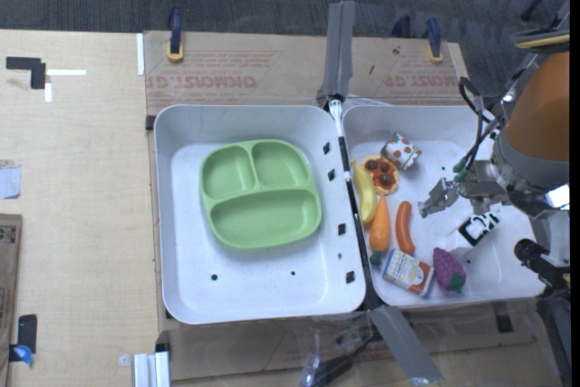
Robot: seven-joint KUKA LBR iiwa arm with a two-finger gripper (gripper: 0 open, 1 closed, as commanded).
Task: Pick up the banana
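A yellow banana (364, 191) lies along the left wall of the right bin (426, 130), beside a small pizza slice (381, 175). My gripper (438, 198) hangs over the middle of the right bin, to the right of the banana and apart from it. Its fingers look slightly spread, with nothing between them. The arm with its orange band (542, 109) comes in from the right.
In the right bin also lie a carrot (380, 227), a red sausage (404, 227), a small carton (405, 271), purple grapes (449, 269) and a wrapped item (401, 150). The left bin (181, 222) holds a green divided plate (260, 193).
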